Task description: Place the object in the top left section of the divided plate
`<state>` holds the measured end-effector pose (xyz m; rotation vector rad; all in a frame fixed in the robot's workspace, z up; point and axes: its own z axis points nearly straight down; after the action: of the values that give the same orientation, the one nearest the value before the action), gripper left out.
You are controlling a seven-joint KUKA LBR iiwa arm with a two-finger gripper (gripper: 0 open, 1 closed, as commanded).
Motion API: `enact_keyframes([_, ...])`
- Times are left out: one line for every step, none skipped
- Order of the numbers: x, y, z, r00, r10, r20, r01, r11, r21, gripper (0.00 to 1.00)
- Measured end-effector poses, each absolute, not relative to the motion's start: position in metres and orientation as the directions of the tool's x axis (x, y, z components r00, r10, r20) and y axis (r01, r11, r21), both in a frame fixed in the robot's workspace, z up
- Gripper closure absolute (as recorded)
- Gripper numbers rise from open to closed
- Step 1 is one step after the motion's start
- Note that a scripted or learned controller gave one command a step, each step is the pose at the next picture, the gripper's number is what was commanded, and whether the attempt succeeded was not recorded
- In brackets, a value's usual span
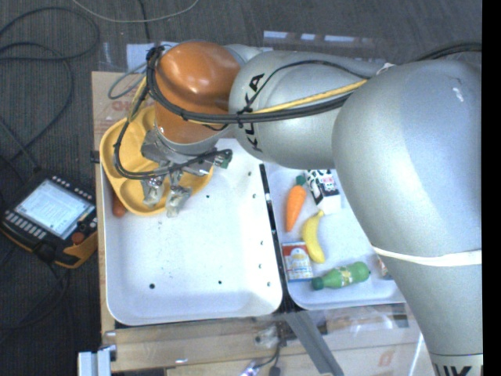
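1. A dark handheld pendant with a lit screen [51,210] lies on the floor at 9 o'clock of the left white bin [203,280].
2. The yellow plastic divided plate [125,151] sits in that bin's 10 o'clock corner; a small orange-red object [118,207] peeks out at its 7 o'clock edge, its long axis hidden.
3. The end effector [167,194] hangs over the plate's lower rim, fingers pointing down with a gap between them, nothing gripped.
4. The grey arm [313,124], lettered "KUKA", reaches in from 3 o'clock.
5. The right white bin [344,294] holds an orange toy carrot [295,203], yellow toy banana [312,237], green toy bottle [341,276] and a small printed carton [297,262], its writing unreadable.
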<state>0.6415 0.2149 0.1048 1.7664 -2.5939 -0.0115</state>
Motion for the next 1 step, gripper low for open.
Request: enact_keyframes([0.6404,0.2135,0.1114,-0.373,-0.928,-0.001,-0.928,0.373,0.015,1.00])
